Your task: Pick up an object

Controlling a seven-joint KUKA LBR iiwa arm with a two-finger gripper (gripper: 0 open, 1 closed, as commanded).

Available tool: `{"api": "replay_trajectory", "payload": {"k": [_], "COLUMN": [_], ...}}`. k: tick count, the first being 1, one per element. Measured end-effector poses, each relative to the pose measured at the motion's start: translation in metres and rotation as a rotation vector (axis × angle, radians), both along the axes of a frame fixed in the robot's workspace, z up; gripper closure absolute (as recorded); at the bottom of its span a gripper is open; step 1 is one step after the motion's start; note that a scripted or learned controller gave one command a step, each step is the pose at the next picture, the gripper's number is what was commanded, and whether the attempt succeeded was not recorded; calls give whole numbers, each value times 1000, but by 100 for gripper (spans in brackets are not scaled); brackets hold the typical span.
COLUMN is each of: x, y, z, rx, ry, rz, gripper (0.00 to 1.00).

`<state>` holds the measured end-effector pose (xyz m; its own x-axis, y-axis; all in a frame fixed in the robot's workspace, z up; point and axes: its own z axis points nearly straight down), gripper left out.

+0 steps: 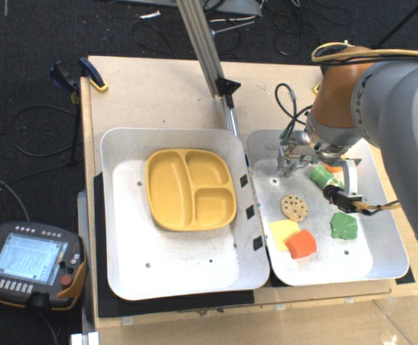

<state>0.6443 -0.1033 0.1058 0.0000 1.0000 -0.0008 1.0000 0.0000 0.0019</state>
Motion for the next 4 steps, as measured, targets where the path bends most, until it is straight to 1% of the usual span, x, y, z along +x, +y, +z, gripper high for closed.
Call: {"api": "replay_trajectory", "payload": {"k": [1,2,3,4], "x": [9,5,6,-3], "y": [7,16,17,70], "z": [50,104,106,122], "rx": [0,0,1,3], "ry": [-5,-5,-1,1], "rz": [3,4,3,8], "gripper": [100,100,100,100]}}
